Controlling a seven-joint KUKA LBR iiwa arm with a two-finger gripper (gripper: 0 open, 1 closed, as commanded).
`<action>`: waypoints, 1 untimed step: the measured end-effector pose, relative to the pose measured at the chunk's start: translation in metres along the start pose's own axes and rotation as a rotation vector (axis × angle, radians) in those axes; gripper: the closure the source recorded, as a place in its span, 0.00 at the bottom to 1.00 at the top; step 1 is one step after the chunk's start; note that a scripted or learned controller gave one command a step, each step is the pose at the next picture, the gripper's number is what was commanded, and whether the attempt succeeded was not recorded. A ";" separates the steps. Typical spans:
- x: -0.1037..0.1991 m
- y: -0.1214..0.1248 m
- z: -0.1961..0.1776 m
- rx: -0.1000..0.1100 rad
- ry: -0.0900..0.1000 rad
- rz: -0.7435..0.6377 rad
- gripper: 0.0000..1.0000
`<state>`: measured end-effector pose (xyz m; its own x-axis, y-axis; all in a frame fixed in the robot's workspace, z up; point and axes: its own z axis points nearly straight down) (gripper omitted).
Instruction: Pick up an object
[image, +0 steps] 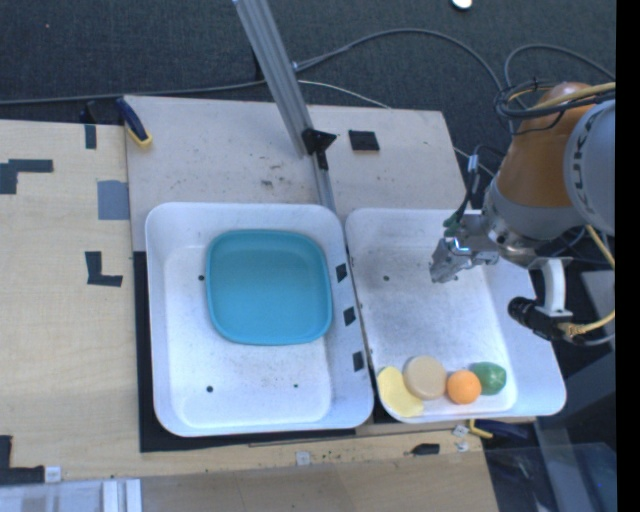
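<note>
Along the near edge of the right bin (400, 250) lie several small objects in a row: a yellow piece (396, 394), a tan round piece (425, 377), an orange ball (463, 387) and a green piece (489, 377). My gripper (445, 268) hangs over the upper right part of this bin, well behind that row. Nothing shows under or between its tips. A blue square plate (269, 286) rests in the left bin (175, 330).
A slanted metal post (290, 85) rises behind the gap between the two bins. The grey arm with its orange band (545, 170) and loose cables fills the right side. A yellow-tipped tool (135, 125) lies at the bench's back left corner.
</note>
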<state>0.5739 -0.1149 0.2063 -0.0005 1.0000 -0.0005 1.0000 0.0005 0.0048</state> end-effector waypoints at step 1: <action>0.000 0.001 -0.034 0.002 0.000 0.000 1.00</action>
<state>0.5744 -0.1148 0.2400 -0.0003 1.0000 -0.0004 1.0000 0.0003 0.0025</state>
